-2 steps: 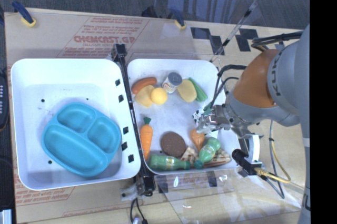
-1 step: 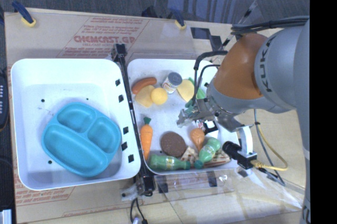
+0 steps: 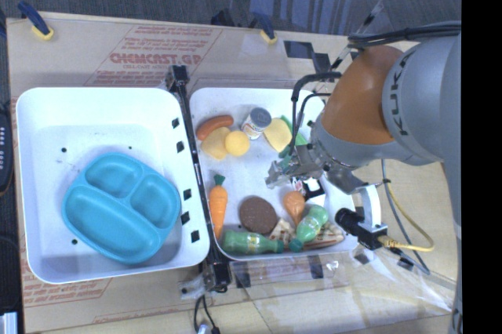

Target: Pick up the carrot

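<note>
The carrot (image 3: 217, 204), orange with a green leafy top, lies lengthwise along the left wall of the right bin (image 3: 245, 172), near its front. My gripper (image 3: 293, 171) hangs over the middle of that bin, about a hand's width to the right of the carrot and apart from it. A second small orange piece (image 3: 294, 205) lies just below the gripper. The arm's orange band (image 3: 357, 101) and grey wrist hide the bin's right side.
Toy foods crowd the right bin: a sausage (image 3: 214, 125), a lemon (image 3: 237, 143), a small can (image 3: 256, 121), a yellow wedge (image 3: 277, 134), a brown disc (image 3: 258, 215) and green bottles (image 3: 251, 241) along the front. A blue divided plate (image 3: 121, 203) lies in the left bin (image 3: 31, 101).
</note>
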`<state>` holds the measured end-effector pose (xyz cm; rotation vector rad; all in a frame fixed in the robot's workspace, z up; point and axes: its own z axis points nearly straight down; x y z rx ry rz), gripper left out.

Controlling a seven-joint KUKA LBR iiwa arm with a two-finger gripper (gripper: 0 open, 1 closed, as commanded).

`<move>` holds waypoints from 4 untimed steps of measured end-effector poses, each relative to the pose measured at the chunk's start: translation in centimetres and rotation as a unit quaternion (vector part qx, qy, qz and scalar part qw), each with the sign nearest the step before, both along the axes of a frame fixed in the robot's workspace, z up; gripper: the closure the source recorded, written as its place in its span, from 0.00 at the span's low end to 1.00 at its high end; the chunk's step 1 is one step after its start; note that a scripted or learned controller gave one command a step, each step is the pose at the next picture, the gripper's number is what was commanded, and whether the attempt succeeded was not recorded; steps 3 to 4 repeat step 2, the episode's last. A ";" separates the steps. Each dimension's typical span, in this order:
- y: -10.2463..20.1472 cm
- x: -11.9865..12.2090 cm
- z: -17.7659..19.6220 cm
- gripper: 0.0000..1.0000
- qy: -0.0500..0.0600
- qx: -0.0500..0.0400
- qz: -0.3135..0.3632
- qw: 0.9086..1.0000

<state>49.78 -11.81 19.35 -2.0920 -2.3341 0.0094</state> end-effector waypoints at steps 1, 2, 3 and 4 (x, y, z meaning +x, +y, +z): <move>0.0 0.1 1.0 1.00 0.002 0.000 0.004 1.000; -3.2 -0.1 -2.9 1.00 0.000 0.002 0.140 0.990; -3.2 -0.1 -2.9 1.00 0.000 0.002 0.140 0.990; -3.2 -0.1 -2.9 1.00 0.000 0.002 0.140 0.990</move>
